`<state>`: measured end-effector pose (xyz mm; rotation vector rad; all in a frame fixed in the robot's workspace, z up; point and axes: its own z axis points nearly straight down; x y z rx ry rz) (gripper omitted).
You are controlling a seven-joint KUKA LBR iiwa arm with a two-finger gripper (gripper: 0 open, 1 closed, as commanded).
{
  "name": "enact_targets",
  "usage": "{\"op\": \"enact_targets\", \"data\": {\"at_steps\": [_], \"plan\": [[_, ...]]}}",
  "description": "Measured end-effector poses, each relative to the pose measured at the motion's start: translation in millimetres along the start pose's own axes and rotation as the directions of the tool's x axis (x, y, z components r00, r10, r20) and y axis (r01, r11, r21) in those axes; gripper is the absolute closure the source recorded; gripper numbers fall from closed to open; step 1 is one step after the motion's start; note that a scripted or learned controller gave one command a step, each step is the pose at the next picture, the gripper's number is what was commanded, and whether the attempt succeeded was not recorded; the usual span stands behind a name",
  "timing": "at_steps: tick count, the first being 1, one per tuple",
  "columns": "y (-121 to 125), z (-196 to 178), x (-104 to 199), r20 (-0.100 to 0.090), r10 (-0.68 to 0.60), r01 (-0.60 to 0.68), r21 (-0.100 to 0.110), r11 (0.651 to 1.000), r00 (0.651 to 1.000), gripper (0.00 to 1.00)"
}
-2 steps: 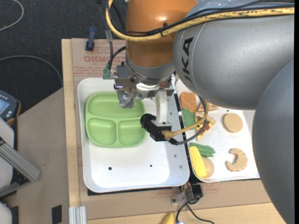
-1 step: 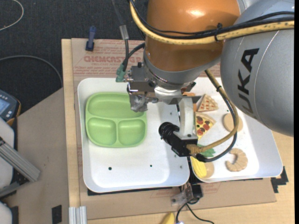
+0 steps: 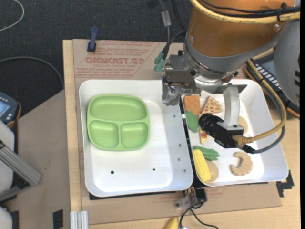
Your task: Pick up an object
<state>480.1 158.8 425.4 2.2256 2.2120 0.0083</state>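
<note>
1. Jaws: low at the far end of the shared wall between the two bins, just beside the orange slab (image 3: 192, 103). Cannot tell whether they are open or shut; nothing is seen held.
2. Candidates, all in the right bin (image 3: 267, 171): orange slab, waffle-patterned wedge (image 3: 212, 105), green piece (image 3: 192, 120), corn cob (image 3: 201, 165), croissant (image 3: 242, 163).
3. Left bin (image 3: 143, 175): a green divided plate (image 3: 117, 122), with bare floor near and right of it.
4. Progress, judged: early; the grasp and the lift are both not yet done.
5. Room: the slab and green piece lie hard by the dividing wall, which looks tight. The croissant lies apart from its neighbours, with the freest approach.
</note>
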Motion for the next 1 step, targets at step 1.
{"op": "enact_targets", "data": {"at_steps": [1], "plan": [[0.4, -15.3, -60.3, 0.002, 0.001, -0.001, 0.000, 1.000, 1.000, 1.00]]}}
